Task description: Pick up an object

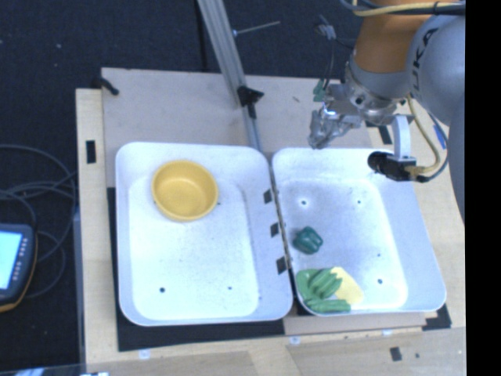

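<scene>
Left bin [129, 210]: one yellow bowl [185, 189], upper area. Right bin [407, 233]: green pepper [307, 240] near the divider; green pea pods [319, 285] on a yellow item [349, 288] in the near corner. Gripper [319, 139]: above the right bin's far rim, well apart from all objects; finger state cannot be told. Risk: the near-corner cluster hugs the wall, so a descent there may strike the rim or close on nothing.

arm [407, 30] cropped at top, claw [321, 135] blurred
</scene>
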Available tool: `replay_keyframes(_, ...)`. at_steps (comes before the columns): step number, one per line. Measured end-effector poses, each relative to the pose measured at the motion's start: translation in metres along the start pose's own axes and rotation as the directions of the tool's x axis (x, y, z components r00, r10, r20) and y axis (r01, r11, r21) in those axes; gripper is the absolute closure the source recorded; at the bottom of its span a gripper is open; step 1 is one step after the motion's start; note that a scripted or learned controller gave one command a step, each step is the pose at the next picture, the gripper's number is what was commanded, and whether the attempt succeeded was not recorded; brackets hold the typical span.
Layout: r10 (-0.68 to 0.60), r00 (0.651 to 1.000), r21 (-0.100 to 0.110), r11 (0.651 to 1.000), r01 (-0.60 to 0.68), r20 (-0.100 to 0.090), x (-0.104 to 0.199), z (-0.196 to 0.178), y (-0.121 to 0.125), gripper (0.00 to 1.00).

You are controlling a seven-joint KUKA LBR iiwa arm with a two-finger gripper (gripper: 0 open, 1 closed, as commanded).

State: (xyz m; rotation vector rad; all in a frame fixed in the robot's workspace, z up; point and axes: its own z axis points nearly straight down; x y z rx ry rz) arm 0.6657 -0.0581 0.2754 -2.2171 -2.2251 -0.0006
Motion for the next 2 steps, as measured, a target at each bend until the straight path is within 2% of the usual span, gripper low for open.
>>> replay_keyframes(1,0.001,1.000,0.000,1.000,-0.001,0.000,0.053,0.016,-0.013,1.00)
replay_keyframes(2,0.000,1.000,0.000,1.000,0.000,0.000,0.110,0.024,-0.016,1.00)
